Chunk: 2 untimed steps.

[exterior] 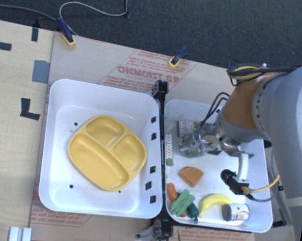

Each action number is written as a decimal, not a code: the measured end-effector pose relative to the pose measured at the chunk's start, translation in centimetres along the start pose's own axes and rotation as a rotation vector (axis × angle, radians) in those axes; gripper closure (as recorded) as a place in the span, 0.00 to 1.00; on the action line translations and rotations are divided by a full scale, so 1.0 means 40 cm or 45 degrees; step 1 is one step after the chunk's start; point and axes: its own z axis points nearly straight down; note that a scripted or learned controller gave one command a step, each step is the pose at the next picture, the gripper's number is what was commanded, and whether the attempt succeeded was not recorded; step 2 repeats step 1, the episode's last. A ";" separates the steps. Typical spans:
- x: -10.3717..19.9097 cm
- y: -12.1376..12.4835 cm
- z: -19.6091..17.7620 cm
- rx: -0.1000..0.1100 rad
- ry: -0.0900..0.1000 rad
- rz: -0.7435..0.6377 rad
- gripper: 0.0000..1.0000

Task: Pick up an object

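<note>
In the right bin (260,219), my gripper (191,146) reaches in from the right and hangs low over the bin's upper left part, beside a small pinkish packet (184,127). Just below it lies a brown waffle-like piece (191,176). Along the bin's front edge lie an orange carrot (171,192), a green vegetable piece (185,203), a yellow banana (214,202) and a small white can (237,212). I see nothing between the fingers.
The left bin (49,186) holds a yellow divided plate (107,152). A black divider with clips (157,146) runs between the bins. The arm's grey body and orange band (244,103) cover the right bin's upper right. Cables and yellow clamps lie beyond the bins.
</note>
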 end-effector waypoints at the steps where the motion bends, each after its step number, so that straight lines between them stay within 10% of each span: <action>1: 0.228 -0.095 -0.220 0.005 0.004 -0.002 1.00; 2: 0.228 -0.095 -0.220 0.005 0.004 -0.002 1.00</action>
